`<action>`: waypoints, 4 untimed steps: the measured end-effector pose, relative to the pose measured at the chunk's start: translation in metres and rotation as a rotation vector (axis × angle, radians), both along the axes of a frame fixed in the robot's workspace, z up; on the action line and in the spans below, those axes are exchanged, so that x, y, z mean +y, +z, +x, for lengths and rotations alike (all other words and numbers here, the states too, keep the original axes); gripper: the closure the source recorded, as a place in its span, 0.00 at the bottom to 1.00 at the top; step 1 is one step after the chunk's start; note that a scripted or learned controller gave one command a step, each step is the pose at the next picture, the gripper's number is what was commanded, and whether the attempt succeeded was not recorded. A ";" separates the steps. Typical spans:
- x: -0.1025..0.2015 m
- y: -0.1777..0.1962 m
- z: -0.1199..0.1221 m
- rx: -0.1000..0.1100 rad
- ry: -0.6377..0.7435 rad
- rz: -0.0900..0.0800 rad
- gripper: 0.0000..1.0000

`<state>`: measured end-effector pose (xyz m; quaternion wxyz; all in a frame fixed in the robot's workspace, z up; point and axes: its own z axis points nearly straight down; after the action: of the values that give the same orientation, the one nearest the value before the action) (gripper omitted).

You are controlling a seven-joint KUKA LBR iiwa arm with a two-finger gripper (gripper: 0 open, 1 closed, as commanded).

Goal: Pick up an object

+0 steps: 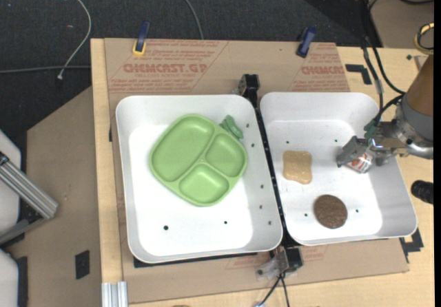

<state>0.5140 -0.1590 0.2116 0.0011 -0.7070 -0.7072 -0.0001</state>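
The end effector point(357, 156), grip state unclear, hovers at right; the tan piece point(298, 166) lies just left, cookie point(331, 210) lower-left.

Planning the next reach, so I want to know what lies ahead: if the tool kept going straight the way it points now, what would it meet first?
The tool points left across the right bin. The tan bread-shaped piece looks first in line, though depth is unclear and the tool might pass above it. The brown round piece sits off that line.

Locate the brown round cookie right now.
The brown cookie lies in the right bin, near its front edge, just below and right of the tan slice and below the pincer.
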 end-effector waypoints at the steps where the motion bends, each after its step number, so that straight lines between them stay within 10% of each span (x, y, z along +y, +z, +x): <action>1: 0.008 -0.056 -0.008 0.006 0.000 0.002 0.00; 3: 0.011 -0.127 -0.006 0.003 -0.001 0.001 0.00; 4: 0.011 -0.116 -0.005 0.000 -0.001 0.001 1.00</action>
<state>0.5088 -0.1478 0.0958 0.0013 -0.7072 -0.7070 -0.0005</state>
